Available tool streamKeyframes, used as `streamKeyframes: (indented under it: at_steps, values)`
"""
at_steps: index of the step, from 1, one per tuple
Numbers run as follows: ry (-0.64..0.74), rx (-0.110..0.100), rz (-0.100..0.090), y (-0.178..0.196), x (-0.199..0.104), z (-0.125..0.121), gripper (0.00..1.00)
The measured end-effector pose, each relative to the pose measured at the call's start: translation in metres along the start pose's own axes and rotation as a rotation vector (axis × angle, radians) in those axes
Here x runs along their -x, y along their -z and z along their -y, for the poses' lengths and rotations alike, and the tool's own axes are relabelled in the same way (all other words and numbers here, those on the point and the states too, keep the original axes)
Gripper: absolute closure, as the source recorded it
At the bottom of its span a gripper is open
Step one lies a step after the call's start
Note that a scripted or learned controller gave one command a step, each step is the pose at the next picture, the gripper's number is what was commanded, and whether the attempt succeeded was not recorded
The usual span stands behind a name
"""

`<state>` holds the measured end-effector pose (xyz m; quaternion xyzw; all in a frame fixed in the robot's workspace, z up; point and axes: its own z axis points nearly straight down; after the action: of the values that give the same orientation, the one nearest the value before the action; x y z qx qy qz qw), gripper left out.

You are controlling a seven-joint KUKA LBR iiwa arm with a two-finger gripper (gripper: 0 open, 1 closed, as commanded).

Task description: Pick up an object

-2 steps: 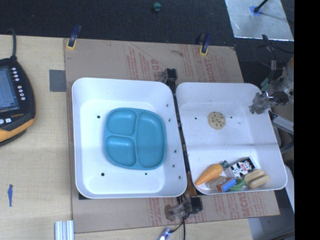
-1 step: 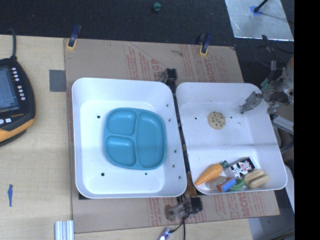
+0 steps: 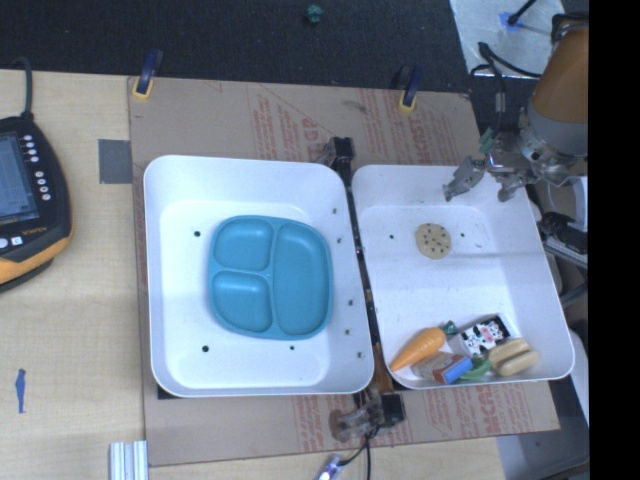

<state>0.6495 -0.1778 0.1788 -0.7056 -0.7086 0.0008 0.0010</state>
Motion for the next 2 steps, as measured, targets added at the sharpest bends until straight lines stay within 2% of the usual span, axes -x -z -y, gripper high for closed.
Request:
streamKeyframes:
  at_steps: [1, 2]
  values:
    - [0.002, -0.002, 0.0, -0.051, -0.025, 0.014, 0.0]
    - [0.003, -0.002, 0.001, -0.072, -0.035, 0.023, 0.0]
